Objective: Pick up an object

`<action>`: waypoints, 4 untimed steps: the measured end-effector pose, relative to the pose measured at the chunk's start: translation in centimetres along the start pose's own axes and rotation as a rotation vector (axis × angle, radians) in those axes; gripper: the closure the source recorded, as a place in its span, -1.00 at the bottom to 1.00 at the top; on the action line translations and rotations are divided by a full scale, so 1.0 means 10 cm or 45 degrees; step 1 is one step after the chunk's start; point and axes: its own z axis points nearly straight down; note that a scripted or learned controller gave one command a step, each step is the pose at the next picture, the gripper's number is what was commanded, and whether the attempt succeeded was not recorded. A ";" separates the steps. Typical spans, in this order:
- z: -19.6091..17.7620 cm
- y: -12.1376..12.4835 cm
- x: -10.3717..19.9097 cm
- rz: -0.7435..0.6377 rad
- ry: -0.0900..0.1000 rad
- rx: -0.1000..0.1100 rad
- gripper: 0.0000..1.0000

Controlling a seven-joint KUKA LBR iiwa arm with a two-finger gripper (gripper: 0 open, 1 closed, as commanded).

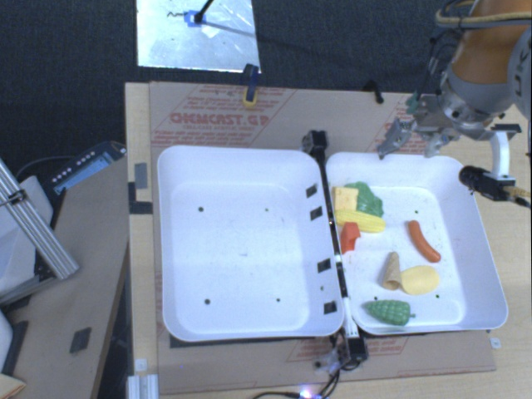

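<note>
- Single fixed camera mounted above the table [249,106], looking down at a slant.
- Mid-distance framing covers both bins: left bin [241,239], right bin [449,306].

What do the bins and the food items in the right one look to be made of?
Bins: thin white moulded plastic, going by the smooth sheen and rounded lips. The sausage, corn cob and green piece look like toy plastic, with flat saturated colours and a slight gloss; rubber is possible.
</note>
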 end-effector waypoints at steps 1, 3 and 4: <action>-0.10 0.00 -0.06 0.005 -0.005 -0.004 1.00; -1.19 0.12 1.82 0.000 0.001 -0.004 1.00; -1.74 0.00 2.44 0.003 0.000 -0.005 1.00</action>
